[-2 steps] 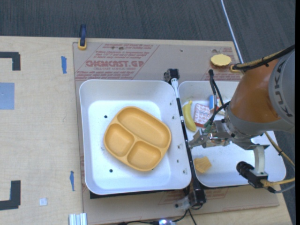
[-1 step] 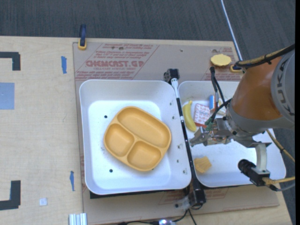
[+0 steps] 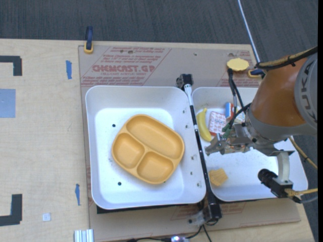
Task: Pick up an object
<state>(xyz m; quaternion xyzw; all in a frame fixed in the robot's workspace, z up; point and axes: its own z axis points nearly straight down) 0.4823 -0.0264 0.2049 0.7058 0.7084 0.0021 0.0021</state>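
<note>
Below the slanted overhead camera, two shallow white plastic bins sit side by side on the pale wooden bench [image 3: 40,150], which carries a printed brown cardboard sheet [image 3: 126,64] beneath them. Left bin [image 3: 93,135]: holds a yellow-orange plastic plate with three compartments [image 3: 147,148], lying flat near its middle. Right bin [image 3: 298,178]: holds a yellow curved banana-shaped toy [image 3: 203,125] against its left wall, a small white packet with red print [image 3: 217,121] just beside the banana toy, and a small tan crumpled-looking block [image 3: 218,177] near the lower left corner, well apart from the other two. Grey arm with orange band [image 3: 282,97]: reaches in from the right and hangs over the upper middle of the right bin. Gripper [image 3: 218,146]: sits low over the bin floor, just below the banana toy and the packet and above the tan block; whether it stands open or closed cannot be told at this scale, and no object is visibly caught in it. Task status, as a judgement: no pick is complete, since all three candidate objects appear to rest on the bin floor. Remaining steps: settle on one object, most plausibly the banana toy or the packet nearest the gripper, close on it, and lift it clear
</note>
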